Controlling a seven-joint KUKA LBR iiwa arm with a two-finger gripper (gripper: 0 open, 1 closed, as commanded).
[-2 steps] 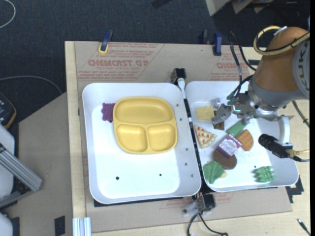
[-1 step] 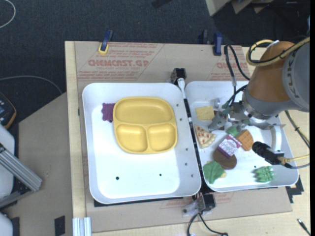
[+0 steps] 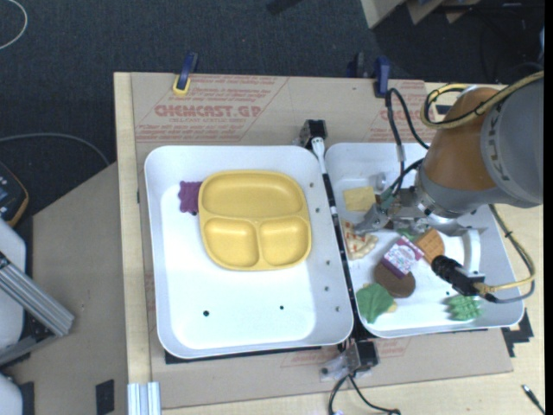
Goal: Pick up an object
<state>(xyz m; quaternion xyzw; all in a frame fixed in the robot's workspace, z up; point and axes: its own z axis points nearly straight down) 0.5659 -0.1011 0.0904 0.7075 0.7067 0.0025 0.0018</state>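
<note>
The right white plastic bin [image 3: 497, 232] carries the graspable clutter: 1 pale yellow cheese-like block [image 3: 359, 199] near its far-left corner, 1 flat pizza-slice toy [image 3: 359, 242] by the left wall with its long axis running toward the near edge, 1 small purple-and-white box [image 3: 403, 257] tilted on a dark brown round piece [image 3: 396, 283], 1 orange lump [image 3: 431, 245], and 2 green leafy toys [image 3: 374, 302] at the near edge. The grey two-finger gripper [image 3: 385, 213] sits low between cheese and pizza; whether it is spread is not discernible. The left white plastic bin [image 3: 164, 249] holds 1 yellow three-compartment plate [image 3: 255, 218] touching 1 purple piece [image 3: 188, 196].
</note>
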